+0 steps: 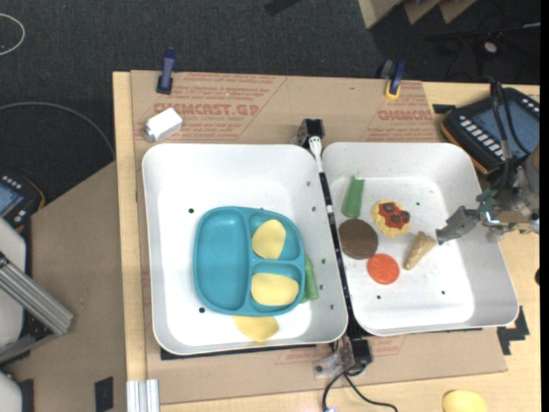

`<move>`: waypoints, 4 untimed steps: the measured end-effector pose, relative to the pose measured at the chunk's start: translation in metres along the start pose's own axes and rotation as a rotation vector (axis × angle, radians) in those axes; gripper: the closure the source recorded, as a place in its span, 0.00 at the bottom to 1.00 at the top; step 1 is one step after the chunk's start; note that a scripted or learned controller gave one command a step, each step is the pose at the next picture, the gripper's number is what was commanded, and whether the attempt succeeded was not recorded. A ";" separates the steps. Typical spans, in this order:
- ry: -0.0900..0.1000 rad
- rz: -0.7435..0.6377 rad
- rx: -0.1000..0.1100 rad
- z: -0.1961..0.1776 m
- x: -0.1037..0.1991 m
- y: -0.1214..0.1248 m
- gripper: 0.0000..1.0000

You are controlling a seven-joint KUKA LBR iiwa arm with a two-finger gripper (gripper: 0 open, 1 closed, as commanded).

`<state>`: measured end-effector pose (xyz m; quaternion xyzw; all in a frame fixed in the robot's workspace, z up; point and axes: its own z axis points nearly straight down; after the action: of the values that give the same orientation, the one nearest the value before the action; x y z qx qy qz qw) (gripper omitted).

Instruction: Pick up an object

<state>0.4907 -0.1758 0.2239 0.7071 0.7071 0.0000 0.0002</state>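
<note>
Just right of the cone (419, 250), the gripper (452, 227) hung low in the right bin (446, 312), and whether it was open could not be told. Left of the cone lay a red disc (383, 269), a brown disc (358, 238), a small pizza (391, 216) and a green stick (352, 197). Farther left, the left bin (171, 230) held a teal tray (225, 260) with two yellow pieces (269, 239).

Glossy white plastic bins (171, 256); smooth teal plastic tray (225, 260); matt cardboard bench (257, 101).
</note>
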 end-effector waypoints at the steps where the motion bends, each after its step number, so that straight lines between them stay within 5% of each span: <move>1: -0.010 0.001 -0.020 -0.201 -0.046 -0.011 0.00; 2: -0.009 -0.002 -0.018 -0.320 -0.049 -0.011 0.00; 3: -0.006 -0.002 -0.007 -0.323 -0.048 -0.010 1.00; 4: -0.009 -0.002 -0.013 -0.334 -0.049 -0.010 1.00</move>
<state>0.4808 -0.2245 0.5579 0.7062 0.7080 0.0012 0.0080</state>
